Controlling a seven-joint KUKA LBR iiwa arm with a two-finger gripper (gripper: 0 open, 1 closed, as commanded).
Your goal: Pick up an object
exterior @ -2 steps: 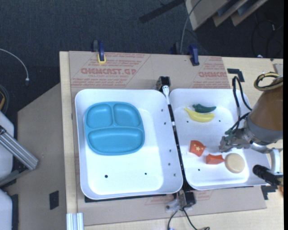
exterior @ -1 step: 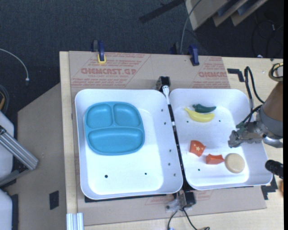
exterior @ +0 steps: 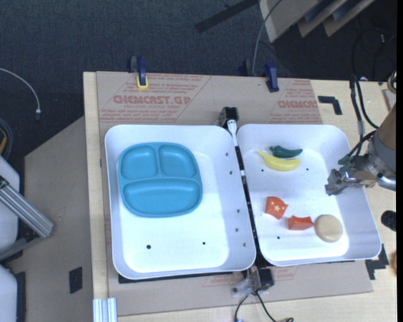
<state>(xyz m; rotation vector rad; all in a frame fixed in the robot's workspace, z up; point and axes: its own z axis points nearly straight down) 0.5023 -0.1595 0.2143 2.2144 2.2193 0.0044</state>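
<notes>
Grey claw (exterior: 337, 182) hangs over the right bin (exterior: 352, 248) by its right wall; can't tell its state. That bin has a banana (exterior: 279, 162), green piece (exterior: 286, 151), 2 red bits (exterior: 275, 207) and a tan round (exterior: 328, 227). Left bin (exterior: 214, 251) holds a blue divided plate (exterior: 160, 179).

1. A dark blue-grey carpeted floor (exterior: 75, 38) surrounds the tabletop.
2. A brown printed cardboard sheet (exterior: 208, 94) covers the tabletop, held by blue clamps (exterior: 140, 68).
3. Pale wooden boards (exterior: 308, 19) lie at the top.
</notes>
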